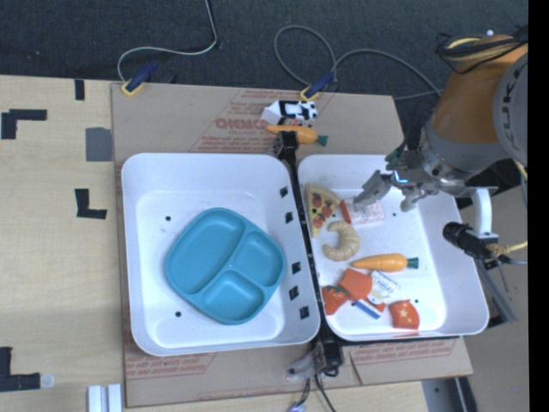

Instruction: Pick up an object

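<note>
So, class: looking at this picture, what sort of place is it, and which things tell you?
Probably a robotics lab test bench. A grey and orange robot arm reaches over two shallow white bins on cardboard; one holds a blue divided plastic plate, the other toy food such as an orange plastic carrot.

The arm is cut off by the picture's right edge. Beneath the gripper, a small pale item is partly covered, and its kind cannot be told. The small pieces below it are too blurred to be identified.
</note>
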`<state>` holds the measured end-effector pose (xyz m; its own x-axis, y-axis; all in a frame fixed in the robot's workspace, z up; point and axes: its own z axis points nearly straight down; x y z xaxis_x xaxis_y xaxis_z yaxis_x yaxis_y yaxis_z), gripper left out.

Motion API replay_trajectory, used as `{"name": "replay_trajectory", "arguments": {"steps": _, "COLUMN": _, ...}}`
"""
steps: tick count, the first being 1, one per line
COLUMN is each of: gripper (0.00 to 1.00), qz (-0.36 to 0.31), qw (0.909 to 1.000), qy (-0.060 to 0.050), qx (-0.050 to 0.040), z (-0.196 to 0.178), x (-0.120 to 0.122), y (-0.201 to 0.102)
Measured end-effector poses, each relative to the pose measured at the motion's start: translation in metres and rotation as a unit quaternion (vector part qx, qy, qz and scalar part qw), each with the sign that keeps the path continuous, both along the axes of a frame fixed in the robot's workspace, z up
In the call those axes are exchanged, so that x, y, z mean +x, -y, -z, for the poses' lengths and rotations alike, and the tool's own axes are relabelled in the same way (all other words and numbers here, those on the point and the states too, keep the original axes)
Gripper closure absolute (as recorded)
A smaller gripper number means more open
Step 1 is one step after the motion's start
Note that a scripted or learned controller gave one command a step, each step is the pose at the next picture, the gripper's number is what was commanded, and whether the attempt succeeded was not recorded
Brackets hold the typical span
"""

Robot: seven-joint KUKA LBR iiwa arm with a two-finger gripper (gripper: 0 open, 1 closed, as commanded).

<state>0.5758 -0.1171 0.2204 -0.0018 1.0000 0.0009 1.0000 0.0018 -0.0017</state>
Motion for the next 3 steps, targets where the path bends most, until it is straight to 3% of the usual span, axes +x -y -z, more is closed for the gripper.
{"name": "replay_trajectory", "arguments": {"steps": 1, "gripper": 0.0, "qz": 0.001, "qw": 1.0, "qy": 0.004, "qx": -0.0007, "z": 0.133, "x": 0.026, "y": -0.02}}
{"name": "replay_trajectory", "arguments": {"steps": 2, "gripper": 0.0, "qz": 0.0, "qw": 1.0, "qy": 0.002, "qx": -0.0008, "z": 0.135, "x": 0.077, "y": -0.02}}
{"name": "replay_trajectory", "arguments": {"steps": 3, "gripper": 0.0, "qz": 0.001, "qw": 1.0, "qy": 0.002, "qx": -0.0016, "z": 0.135, "x": 0.065, "y": -0.023}}
